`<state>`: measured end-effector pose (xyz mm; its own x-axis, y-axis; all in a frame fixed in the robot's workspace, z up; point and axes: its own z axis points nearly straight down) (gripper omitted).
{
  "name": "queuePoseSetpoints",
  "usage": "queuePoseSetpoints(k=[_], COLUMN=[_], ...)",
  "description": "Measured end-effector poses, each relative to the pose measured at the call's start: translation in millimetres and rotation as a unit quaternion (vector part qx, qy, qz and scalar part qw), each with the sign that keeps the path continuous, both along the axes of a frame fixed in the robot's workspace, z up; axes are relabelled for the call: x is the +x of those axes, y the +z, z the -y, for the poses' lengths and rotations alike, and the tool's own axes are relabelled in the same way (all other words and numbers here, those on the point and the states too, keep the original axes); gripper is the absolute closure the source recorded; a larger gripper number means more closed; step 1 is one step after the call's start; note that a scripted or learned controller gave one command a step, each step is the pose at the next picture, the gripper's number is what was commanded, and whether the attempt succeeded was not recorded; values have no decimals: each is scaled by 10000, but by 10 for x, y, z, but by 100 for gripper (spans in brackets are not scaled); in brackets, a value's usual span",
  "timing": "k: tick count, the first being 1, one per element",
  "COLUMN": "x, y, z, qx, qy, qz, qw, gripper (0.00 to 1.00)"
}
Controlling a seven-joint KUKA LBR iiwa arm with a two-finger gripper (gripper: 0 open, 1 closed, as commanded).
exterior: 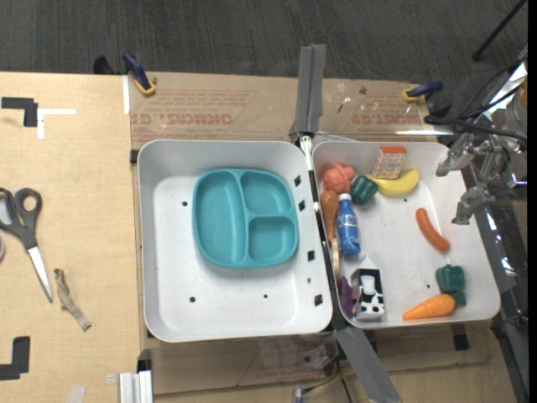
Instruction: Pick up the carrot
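The carrot (430,307) is orange and lies flat in the front right corner of the right bin (394,250), its tip pointing left. A dark green pepper (450,277) sits just behind it, touching or nearly so. My gripper (460,187) hangs over the bin's right rim, well behind the carrot. Its two metal fingers (447,159) stand apart, open, with nothing between them.
The right bin also holds a red sausage (433,229), a banana (398,183), a blue bottle (347,229), a cow-patterned carton (368,295) and several other toy foods along its left wall. A teal divided plate (246,218) lies in the left bin (168,292). Scissors (29,233) rest on the bench.
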<state>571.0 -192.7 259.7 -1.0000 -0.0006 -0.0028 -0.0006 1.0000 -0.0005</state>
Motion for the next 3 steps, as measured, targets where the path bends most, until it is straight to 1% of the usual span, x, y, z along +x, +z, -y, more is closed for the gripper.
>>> queuePoseSetpoints(k=[1, 2, 3], x=[-663, -863, -53], y=[-675, -1607, -1661], z=[-296, -39, 53], qx=[5, -4, 1], qy=[-496, -195, -950], qz=[-9, 83, 15], qw=[9988, 9998, 9955], gripper=[0, 0, 0])
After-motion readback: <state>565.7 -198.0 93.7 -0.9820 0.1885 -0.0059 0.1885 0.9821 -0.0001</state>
